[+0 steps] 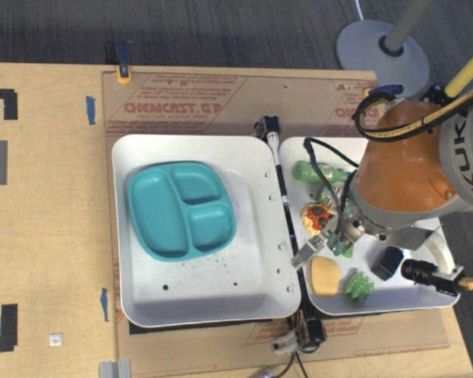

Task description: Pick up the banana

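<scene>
Bench [39,235] is pale wood with black markings and bits of blue tape. A brown printed board [221,101] lies under both white bins. Beyond the bench's far edge I see dark carpet [221,14] and a grey round stand base [382,50].

Left bin [252,290] holds a teal divided plate [181,209] toward its left side.

The arm [406,160] covers the far right part of the right bin [394,298]. The gripper [329,239] is low over the clutter near that bin's left wall; I cannot tell its state.

I cannot identify the banana with confidence. A yellow lump [325,276] sits near the right bin's front-left corner, beside a green knobbly piece [359,287]. Its shape is stubby, so its long axis and heading are unclear.
</scene>
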Controlling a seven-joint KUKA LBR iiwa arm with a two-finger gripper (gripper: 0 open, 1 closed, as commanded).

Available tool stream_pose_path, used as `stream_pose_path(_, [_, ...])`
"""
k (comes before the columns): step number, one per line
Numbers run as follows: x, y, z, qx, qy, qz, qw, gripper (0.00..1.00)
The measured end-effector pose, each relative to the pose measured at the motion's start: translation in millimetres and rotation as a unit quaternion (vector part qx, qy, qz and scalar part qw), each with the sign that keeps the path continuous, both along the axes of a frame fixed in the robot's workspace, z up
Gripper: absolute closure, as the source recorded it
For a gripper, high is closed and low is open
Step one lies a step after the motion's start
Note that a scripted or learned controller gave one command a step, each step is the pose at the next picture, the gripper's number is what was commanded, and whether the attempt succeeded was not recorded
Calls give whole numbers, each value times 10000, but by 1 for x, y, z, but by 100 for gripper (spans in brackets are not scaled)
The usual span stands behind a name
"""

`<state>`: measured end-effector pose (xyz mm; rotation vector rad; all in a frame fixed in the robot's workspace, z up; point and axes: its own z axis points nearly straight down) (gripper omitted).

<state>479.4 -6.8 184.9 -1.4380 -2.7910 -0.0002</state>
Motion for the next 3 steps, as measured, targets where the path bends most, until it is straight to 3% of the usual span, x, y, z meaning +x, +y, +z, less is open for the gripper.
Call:
stream_pose_path(1, [0, 86, 0, -1, -19, -78, 10000, 0])
stream_pose_path(2, [1, 116, -98, -2, -18, 1493, 9888, 0])
stream_pose_path(3, [3, 164, -97, -1, -64, -316, 9995, 0])
